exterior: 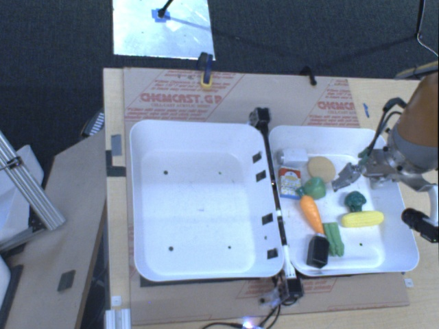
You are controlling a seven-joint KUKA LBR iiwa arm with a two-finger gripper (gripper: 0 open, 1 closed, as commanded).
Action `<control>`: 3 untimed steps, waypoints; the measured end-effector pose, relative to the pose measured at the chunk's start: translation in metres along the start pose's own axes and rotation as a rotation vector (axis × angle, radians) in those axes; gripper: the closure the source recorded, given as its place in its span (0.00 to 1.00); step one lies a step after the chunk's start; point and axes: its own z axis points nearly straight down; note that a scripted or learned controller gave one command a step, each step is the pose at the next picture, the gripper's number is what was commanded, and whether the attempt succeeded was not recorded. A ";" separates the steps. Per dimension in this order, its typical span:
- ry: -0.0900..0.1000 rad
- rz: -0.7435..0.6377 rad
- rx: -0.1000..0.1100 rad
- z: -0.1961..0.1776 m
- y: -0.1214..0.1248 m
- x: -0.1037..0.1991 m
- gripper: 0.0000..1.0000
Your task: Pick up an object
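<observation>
The right bin [394,252] holds several toy foods. A tan round cookie [320,166] lies near a white box [295,156] and a red-and-white carton [289,182]. A green pepper [315,187] sits above an orange carrot [312,213]. Dark green broccoli [354,200], a yellow corn cob [362,218], a green pod [333,238] and a black block [317,251] lie nearer the front. My gripper [345,175] hangs low just right of the cookie and above the broccoli, on the grey arm [411,136] that comes in from the right.
The left bin [144,252] stands beside the right one, with a black divider strip [271,197] between them. A cardboard sheet [178,94] lies under both bins. A shiny metal plate [161,19] sits at the back.
</observation>
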 end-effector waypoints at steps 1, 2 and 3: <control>0.003 -0.001 0.008 0.112 -0.051 0.050 0.00; -0.001 0.001 -0.003 0.096 -0.047 0.047 1.00; -0.003 -0.002 -0.003 0.100 0.012 0.062 1.00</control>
